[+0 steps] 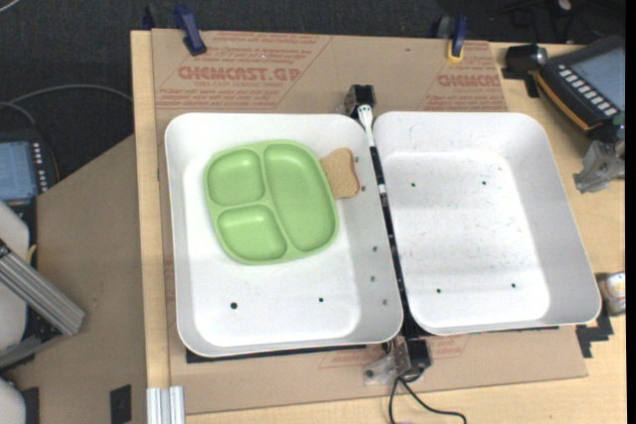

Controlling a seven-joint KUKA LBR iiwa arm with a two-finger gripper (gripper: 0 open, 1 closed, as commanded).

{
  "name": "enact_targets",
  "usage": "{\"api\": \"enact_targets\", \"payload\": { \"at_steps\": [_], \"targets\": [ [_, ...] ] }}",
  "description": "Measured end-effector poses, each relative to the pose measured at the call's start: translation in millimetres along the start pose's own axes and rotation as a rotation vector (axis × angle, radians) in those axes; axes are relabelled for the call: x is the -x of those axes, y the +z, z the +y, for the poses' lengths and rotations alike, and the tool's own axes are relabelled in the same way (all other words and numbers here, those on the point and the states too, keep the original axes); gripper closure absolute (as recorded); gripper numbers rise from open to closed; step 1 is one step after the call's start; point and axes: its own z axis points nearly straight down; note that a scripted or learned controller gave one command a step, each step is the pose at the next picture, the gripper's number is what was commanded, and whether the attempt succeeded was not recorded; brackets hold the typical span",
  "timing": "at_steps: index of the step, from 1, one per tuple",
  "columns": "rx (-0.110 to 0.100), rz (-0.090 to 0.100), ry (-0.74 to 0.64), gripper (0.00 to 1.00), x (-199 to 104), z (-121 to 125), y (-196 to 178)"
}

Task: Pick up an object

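A green plate with three compartments lies in the left white bin, toward its back. A small tan, flat piece like a slice of toast rests against the plate's right rim, near the wall between the bins. The right white bin holds no object, only small dark specks on its floor.
Both bins sit on a brown cardboard sheet held by blue clamps at the back. A tablet-like device lies off the bench's right back corner. Cables hang at the front edge between the bins.
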Motion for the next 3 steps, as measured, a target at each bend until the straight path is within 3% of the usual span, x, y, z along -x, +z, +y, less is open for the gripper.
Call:
{"api": "enact_targets", "payload": {
  "at_steps": [1,2,3],
  "targets": [
    [0.017,-0.009,0.004,1.0,52.4,11.8,-35.2],
    [0.004,0.0,-0.002,1.0,16.7,3.6,36.0],
    [0.027,-0.013,0.001,1.0,64.7,49.6,-75.8]
  ]
}}
